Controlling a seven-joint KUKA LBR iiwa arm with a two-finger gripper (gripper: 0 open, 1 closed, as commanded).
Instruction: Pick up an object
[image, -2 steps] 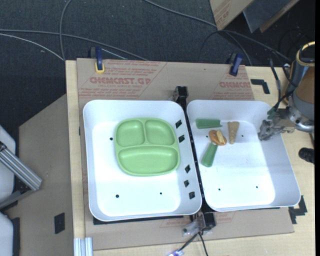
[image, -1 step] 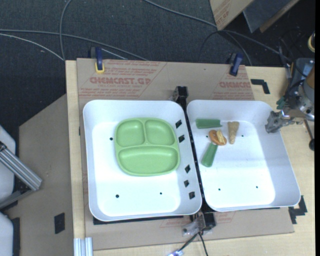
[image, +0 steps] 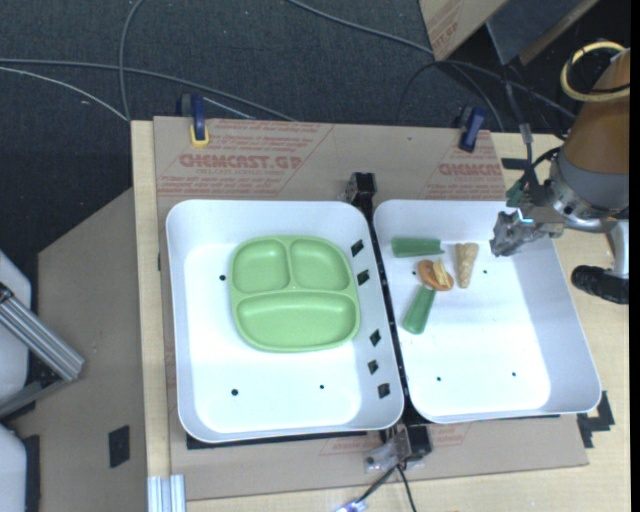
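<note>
You see a brown board (image: 300, 150) printed "CHEMCAST GP" beneath two white bins. In the right bin (image: 520, 340), the gripper (image: 508, 238) hovers just right of a tan cone (image: 467, 263); its grip state is unclear.

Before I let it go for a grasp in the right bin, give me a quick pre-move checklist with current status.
1. Targets present in the right bin: ok; two green pieces, an orange-brown item, a tan cone.
2. Gripper over that bin: ok, near its upper right.
3. Gripper above a target: not ok, it sits right of the cone.
4. Finger state: cannot tell.
5. Targets spaced for a clean grasp: not ok, orange-brown item, cone and lower green piece crowd together.
6. Green divided plate out of the way: ok, left bin.
</note>
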